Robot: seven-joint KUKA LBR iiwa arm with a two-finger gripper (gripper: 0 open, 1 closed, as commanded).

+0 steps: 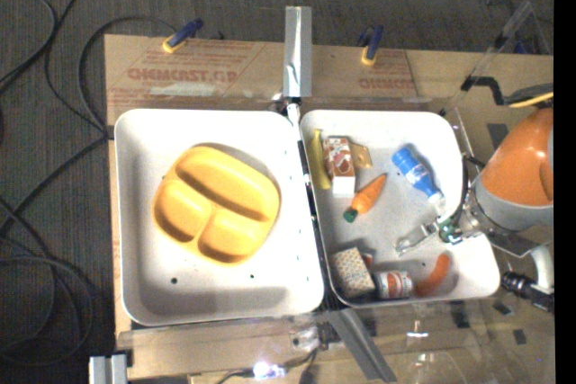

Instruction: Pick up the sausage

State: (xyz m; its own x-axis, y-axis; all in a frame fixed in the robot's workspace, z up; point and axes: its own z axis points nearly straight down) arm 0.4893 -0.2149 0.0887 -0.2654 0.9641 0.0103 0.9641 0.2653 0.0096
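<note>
Two bins side by side; right bin [450,129] has all the clutter, left bin [130,193] has just a yellow divided plate [216,202]. Sausage [435,273] lies in the right bin's near right corner, reddish-orange, curved, close to the bin wall, just beside a small can [393,284] on its left. My claw [416,239] hangs over the bin just up-left of the sausage, near it but apart, nothing between the fingers. How wide it's spread, cannot tell: the metal tips blur together against the white floor.

Handling guess: toy food, so likely light, smooth plastic or rubber, maybe a bit slippery on the round skin, not fragile. Could roll or squirt out if pinched off-centre. Best hold looks like mid-length, fingers across the short width, not along the curve. Wall on the far side leaves little room for one finger, and the can crowds the left end, so the closing direction matters.

Other stuff nearby: carrot [364,197], blue bottle [417,173], sponge-like block [351,272], red-and-white box [339,161]. Well apart from the sausage except the can.
</note>
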